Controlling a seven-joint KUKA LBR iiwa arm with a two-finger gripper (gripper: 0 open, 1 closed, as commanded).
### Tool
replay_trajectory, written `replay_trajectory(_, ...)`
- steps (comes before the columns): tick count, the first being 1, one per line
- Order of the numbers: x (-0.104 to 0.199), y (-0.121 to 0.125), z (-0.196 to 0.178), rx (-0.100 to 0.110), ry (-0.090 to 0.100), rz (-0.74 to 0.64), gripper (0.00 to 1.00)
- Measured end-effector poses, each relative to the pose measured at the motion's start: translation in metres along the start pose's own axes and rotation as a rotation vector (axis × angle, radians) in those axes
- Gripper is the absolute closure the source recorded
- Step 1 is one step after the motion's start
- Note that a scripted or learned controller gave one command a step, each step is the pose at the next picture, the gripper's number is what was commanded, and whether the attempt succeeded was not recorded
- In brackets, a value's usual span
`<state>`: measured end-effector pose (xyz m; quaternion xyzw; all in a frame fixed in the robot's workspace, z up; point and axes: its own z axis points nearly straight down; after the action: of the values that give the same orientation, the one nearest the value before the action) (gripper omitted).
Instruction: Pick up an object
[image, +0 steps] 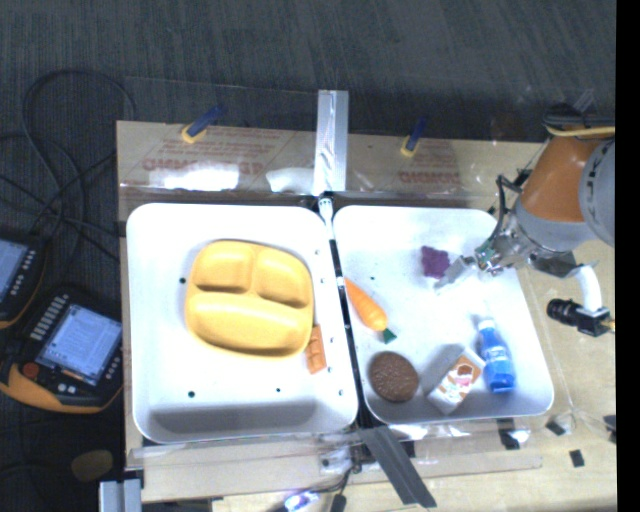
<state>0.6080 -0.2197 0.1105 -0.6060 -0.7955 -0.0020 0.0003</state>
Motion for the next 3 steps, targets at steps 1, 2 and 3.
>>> replay_trajectory(1,0.023,0.072,0.023,-0.003,-0.008,0.076,0.0)
replay_trajectory(2,0.02,0.06,0.022,-0.005,-0.006,0.157,0.0)
replay_trajectory(3,0.019,0.061,0.011,-0.006,-0.011,0.156,1.0)
